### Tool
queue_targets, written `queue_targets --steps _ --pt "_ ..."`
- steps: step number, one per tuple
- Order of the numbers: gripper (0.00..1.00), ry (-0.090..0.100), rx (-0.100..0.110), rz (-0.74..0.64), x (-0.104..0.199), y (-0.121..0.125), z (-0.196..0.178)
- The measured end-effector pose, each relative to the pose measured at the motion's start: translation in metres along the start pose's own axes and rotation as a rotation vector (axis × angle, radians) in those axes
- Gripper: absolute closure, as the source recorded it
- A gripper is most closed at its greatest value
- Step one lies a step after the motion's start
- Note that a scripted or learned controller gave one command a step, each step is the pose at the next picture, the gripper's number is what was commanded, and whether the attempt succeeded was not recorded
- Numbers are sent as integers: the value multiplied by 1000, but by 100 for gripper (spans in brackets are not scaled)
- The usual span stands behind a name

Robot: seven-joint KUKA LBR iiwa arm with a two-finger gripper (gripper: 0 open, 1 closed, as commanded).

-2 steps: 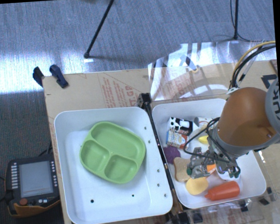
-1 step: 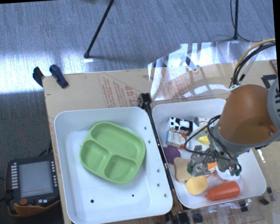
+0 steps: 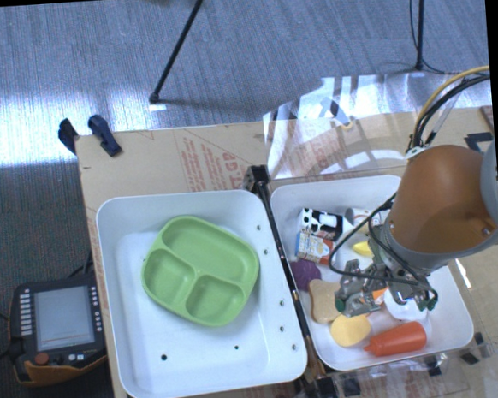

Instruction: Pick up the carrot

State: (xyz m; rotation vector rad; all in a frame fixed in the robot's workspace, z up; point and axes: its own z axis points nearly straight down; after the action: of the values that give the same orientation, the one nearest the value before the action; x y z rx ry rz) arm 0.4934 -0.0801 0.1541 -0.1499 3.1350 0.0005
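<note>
Looking at the right white bin [image 3: 460, 306], you find the orange tapered plastic carrot [image 3: 396, 338] lying on its side near the front wall, just below the two-finger gripper [image 3: 365, 289]. You cannot tell whether its fingers are open or closed; the metal parts are too cluttered. The risk, in my judgement, is crowding: a round yellow toy piece [image 3: 351, 330] touches the carrot's left end, and a tan bread-shaped slice [image 3: 324, 300] lies near. A descent slightly left may grasp the wrong piece, or push the carrot against the wall. The green divided plate [image 3: 201, 271] sits well apart in the left white bin [image 3: 133, 366].
</note>
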Motion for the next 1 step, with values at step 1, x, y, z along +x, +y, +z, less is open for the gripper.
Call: queue_targets --steps 1 --pt "100 9 -4 -153 16 -5 69"
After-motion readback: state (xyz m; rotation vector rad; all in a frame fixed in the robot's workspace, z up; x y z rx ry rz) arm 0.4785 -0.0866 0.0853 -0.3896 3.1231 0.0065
